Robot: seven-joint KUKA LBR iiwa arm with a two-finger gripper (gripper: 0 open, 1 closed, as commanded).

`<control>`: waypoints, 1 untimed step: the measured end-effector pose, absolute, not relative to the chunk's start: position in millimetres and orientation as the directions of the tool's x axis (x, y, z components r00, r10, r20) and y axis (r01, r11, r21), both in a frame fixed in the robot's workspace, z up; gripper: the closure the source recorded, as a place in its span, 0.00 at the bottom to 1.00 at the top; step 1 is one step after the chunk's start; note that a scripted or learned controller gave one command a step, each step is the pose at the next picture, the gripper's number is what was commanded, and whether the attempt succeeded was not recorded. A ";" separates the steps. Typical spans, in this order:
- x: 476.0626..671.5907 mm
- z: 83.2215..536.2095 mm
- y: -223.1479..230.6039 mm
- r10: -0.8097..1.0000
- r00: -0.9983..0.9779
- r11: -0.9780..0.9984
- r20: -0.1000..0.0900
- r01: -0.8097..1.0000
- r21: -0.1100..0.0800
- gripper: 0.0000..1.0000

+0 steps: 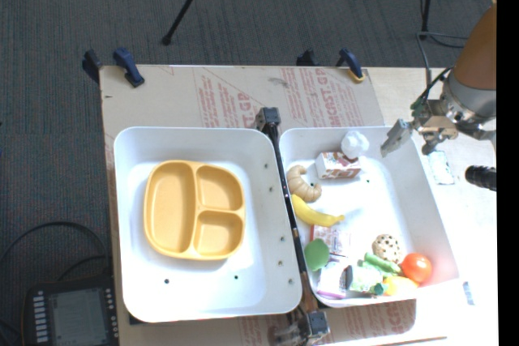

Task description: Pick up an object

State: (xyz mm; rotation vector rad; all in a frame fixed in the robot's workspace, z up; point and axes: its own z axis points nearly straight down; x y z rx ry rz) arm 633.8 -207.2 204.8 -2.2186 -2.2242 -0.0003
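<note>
Camera view: end effector over right bin's far rim, apparently open, nothing held. Approach step. Toys lie below, carton nearest; next: descend, close.

bright, even light | soft shadows | slightly soft focus

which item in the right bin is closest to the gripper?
The white crumpled piece at the bin's far edge, just above the small milk carton. It lies nearest the gripper; the banana and tomato sit farther toward the near side.
</note>
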 end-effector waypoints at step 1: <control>646.7 115.2 -182.7 1.000 -0.001 0.001 -0.004 1.000 0.015 0.00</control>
